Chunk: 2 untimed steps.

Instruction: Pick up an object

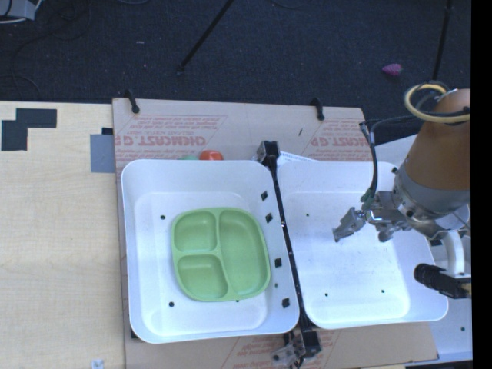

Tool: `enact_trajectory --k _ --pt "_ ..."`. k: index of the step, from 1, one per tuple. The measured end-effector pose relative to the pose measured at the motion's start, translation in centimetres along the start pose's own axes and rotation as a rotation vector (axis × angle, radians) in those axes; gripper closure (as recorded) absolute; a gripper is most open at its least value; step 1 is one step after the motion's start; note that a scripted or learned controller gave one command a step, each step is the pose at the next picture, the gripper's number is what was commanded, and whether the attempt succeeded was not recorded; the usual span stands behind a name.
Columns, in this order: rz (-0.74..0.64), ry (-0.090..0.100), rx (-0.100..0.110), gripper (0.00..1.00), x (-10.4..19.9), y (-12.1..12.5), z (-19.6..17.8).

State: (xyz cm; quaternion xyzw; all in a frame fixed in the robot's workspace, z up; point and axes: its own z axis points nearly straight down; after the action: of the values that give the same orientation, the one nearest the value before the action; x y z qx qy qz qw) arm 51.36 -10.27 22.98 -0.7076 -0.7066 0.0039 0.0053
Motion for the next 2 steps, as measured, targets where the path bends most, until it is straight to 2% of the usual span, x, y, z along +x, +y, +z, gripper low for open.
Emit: enact_trajectory --k 1,2 --pt "-0.001 -0.002 -0.011 0.00 0.0 0.2 -0.5" --pt "-0.001 0.000 -0.004 0.00 -0.1 1.0 5.4"
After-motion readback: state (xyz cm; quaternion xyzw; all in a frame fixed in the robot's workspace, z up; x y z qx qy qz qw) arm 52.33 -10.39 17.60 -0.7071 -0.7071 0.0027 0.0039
